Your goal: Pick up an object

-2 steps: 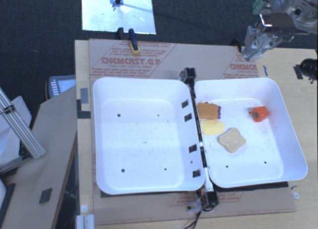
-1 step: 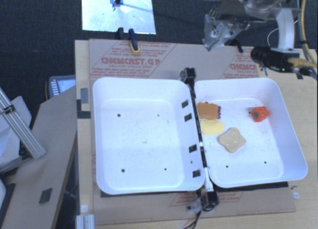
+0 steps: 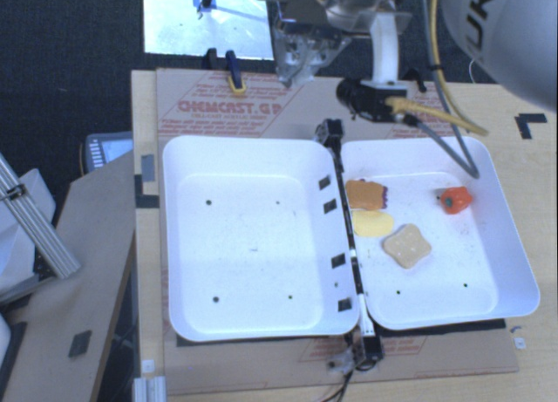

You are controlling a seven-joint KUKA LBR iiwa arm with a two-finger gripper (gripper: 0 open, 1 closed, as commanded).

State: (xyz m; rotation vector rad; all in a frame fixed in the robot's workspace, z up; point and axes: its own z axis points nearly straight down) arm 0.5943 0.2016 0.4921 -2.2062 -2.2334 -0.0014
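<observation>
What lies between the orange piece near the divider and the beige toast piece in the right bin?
In the camera view, a flat yellow piece lies between the orange piece and the beige toast piece.

Cut off by the top edge: most of the arm [image 3: 488, 8]. Blurred, perhaps pointing down: pincer [image 3: 292, 64], its state unreadable. Half hidden under the cookie [image 3: 365, 194]: something purple.

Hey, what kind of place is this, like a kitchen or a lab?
Most likely a robotics lab bench, not a kitchen: a grey industrial arm hangs over two white bins taped to cardboard, and the food pieces, like the toast slice, look like toys.
</observation>
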